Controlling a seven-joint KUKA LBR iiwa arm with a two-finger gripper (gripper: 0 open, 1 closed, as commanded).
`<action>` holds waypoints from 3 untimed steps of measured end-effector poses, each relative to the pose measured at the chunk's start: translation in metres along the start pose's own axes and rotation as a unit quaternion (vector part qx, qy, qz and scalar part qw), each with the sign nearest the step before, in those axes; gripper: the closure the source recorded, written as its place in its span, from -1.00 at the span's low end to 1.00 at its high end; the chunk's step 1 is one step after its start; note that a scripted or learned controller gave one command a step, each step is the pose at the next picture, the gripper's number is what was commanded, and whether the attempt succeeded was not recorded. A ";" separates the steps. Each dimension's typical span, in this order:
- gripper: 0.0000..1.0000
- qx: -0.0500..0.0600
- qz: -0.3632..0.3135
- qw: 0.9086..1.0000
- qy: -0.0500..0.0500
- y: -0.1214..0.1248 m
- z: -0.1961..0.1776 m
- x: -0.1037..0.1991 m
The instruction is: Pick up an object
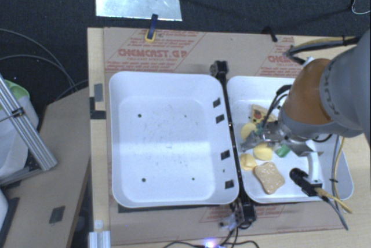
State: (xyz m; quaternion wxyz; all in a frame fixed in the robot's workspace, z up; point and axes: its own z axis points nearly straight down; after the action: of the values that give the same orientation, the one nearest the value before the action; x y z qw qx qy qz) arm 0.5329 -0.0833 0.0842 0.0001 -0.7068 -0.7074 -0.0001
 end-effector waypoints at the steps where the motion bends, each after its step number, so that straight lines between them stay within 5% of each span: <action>1: -1.00 -0.001 0.000 1.000 0.000 0.001 0.000 -0.002; 2: -1.00 0.000 0.000 1.000 0.000 -0.007 0.000 -0.003; 3: -1.00 -0.005 -0.005 1.000 0.002 -0.045 -0.105 0.054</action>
State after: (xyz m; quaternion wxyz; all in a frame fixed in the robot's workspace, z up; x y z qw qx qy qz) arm 0.4881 -0.0291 0.1896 -0.0021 -0.7035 -0.7107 -0.0044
